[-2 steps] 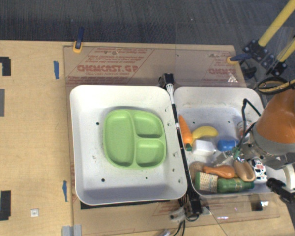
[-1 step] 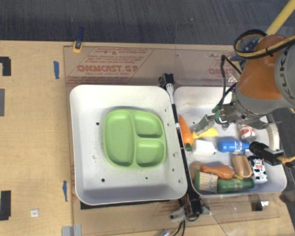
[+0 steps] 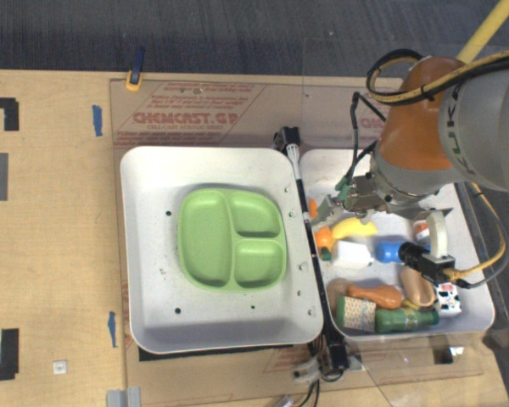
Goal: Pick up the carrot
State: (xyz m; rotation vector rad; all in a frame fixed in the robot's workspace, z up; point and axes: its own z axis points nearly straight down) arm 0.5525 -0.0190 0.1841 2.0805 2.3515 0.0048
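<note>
The carrot (image 3: pixel 324 239) is a small orange piece with a green end, lying at the left wall of the right bin (image 3: pixel 475 253), just below a yellow toy (image 3: pixel 356 227). My gripper (image 3: pixel 338 200) hangs low over the upper left part of that bin, slightly above and to the right of the carrot. Nothing visible is held in it. The grey arm and its orange band (image 3: pixel 416 134) hide the bin's upper right part.
The right bin also holds a white block (image 3: pixel 352 254), a blue piece (image 3: pixel 388 251), a brown oblong toy (image 3: pixel 375 295), a green bottle (image 3: pixel 400 319) and a can (image 3: pixel 356 312). A green divided plate (image 3: pixel 233 237) lies in the left bin (image 3: pixel 144 253).
</note>
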